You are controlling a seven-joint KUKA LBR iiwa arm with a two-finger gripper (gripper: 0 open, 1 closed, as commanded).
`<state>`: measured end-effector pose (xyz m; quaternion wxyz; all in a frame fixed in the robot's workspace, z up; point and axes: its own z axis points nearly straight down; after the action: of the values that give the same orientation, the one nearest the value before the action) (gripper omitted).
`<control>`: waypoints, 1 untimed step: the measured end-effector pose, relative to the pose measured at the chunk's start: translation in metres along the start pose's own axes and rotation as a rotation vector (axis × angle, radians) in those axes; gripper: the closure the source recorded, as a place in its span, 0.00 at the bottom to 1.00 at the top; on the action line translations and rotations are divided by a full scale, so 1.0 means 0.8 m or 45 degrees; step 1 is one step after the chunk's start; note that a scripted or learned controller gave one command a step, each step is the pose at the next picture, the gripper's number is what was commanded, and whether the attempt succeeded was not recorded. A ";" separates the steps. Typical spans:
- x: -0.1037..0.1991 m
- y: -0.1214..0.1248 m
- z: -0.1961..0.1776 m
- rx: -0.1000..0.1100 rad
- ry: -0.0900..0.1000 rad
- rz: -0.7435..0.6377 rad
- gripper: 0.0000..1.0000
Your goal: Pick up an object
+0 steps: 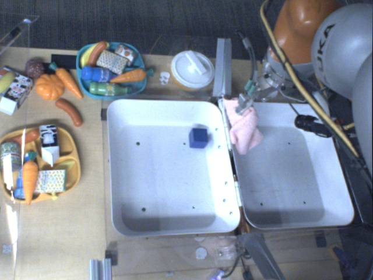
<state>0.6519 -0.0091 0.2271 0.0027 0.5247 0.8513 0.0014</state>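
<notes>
The gripper (247, 97) hangs over the far left corner of the right bin (303, 214), pinching the top of a pink cloth (245, 128) between its fingers. The cloth droops from it along the bin's left wall, beside the divide between the two bins. A blue cube (199, 137) sits alone in the left bin (169, 220), toward its far right part, apart from the cloth
</notes>
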 end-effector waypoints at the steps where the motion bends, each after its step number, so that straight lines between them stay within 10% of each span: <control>1: -0.015 0.012 -0.084 -0.001 0.000 -0.023 1.00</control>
<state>0.6653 -0.0153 0.2943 0.0028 0.5168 0.8561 0.0016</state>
